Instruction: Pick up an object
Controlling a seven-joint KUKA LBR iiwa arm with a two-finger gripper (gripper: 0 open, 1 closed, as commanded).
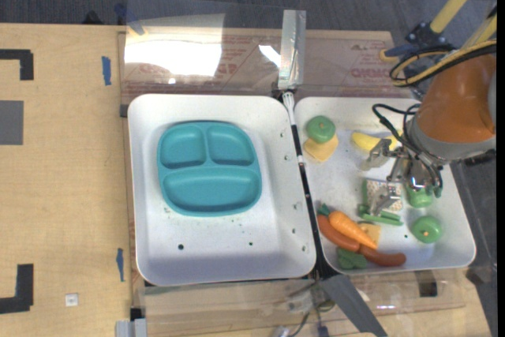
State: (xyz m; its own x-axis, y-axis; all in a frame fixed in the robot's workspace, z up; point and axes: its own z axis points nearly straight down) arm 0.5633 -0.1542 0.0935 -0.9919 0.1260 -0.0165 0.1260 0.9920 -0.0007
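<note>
My gripper hangs low in the right bin, near its middle right, under the orange-banded wrist. It sits just above a green bean-like toy. A small green round toy lies right beside the gripper, and a green apple lies a little nearer the front. An orange carrot and a red sausage lie at the bin's front. A yellow banana and a green-and-yellow toy rest toward the back. I see nothing lifted off the bin floor.
The left bin holds a teal divided plate. A metal divider separates the two bins. Black cables loop off the wrist over the right bin's back. A clear panel stands behind the bins.
</note>
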